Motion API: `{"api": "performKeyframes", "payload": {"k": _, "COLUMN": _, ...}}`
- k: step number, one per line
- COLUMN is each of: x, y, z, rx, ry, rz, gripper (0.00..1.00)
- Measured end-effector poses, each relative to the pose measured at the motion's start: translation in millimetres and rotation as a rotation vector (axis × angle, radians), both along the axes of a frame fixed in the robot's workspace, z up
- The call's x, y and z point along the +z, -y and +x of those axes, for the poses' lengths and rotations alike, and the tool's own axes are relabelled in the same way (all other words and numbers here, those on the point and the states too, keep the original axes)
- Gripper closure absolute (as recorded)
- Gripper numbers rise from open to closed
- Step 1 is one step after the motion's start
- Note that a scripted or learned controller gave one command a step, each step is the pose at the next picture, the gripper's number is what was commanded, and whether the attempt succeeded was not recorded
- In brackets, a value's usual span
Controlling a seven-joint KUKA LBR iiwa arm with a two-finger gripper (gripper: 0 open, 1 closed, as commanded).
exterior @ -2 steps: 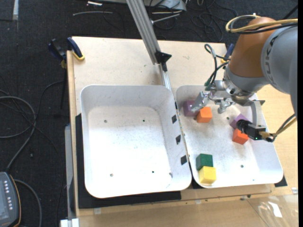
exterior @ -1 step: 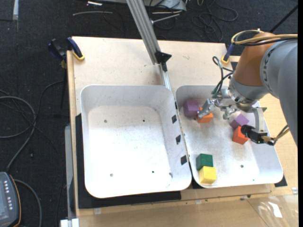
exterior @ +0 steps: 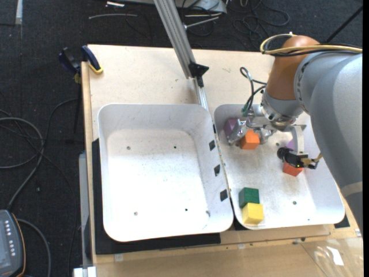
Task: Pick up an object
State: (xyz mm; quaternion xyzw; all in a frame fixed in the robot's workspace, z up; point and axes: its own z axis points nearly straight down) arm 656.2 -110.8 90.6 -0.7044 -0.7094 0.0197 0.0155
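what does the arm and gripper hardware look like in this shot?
Thick rounded grey arm with an orange band above the wrist. A yellowish cable loops over the band; thin dark and green wires run down to the small metal gripper.

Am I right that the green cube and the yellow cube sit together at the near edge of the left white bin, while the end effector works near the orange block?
Not quite: the camera view shows the green cube and yellow cube touching at the near edge of the right white bin, not the left. The end effector is indeed by the orange block.
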Motion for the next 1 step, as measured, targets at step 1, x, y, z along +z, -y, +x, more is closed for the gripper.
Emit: {"api": "performKeyframes", "payload": {"k": 1, "x": 10.4, "y": 1.2, "z": -0.6, "rx": -0.004, "ry": 0.002, "rz": -0.001, "gripper": 1.0}}
